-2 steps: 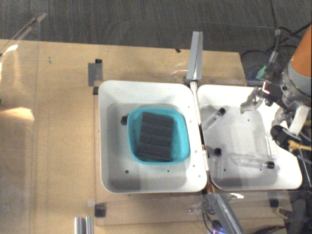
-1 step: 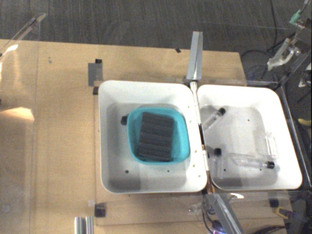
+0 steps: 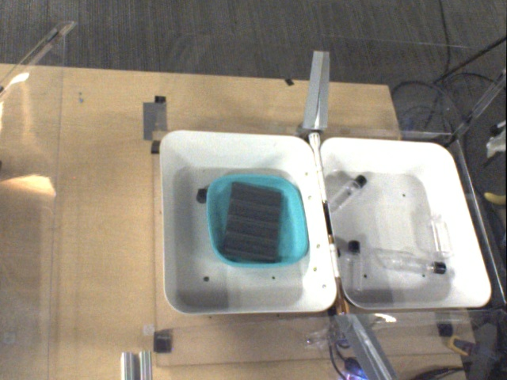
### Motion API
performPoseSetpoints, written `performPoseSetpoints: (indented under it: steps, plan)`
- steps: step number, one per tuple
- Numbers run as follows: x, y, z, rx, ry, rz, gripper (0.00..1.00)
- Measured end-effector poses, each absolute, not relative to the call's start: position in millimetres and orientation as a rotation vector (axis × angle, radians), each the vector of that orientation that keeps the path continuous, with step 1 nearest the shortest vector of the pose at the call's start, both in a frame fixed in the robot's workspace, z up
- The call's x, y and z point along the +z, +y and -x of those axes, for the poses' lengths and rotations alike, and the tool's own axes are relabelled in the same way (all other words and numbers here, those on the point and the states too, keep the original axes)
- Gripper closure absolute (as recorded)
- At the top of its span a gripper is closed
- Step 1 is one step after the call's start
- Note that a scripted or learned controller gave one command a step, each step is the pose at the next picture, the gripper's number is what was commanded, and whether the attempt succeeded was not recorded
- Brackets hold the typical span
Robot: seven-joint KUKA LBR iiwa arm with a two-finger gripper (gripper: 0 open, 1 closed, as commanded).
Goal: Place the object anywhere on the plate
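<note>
While the dark ribbed block already lies on the teal plate, long axis toward the bench's far edge, I cannot tell the end effector's state.

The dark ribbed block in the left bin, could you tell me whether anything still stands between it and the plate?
Nothing visible does. The dark ribbed block already lies flat on the teal plate, inside its rim, in the left bin. The clear tubes lie in the right bin, across the divider.
</note>
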State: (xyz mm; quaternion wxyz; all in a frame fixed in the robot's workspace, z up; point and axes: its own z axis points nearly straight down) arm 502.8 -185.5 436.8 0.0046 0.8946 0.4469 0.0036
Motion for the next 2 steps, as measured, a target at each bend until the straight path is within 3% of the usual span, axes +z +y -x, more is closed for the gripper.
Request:
performPoseSetpoints:
  steps: [1,2]
  plan:
    - [435.9,-197.7,-489.5,0.010,1.267,-2.864,0.00]
    - [435.9,-194.9,-489.4,0.010,1.091,-2.937,0.00]
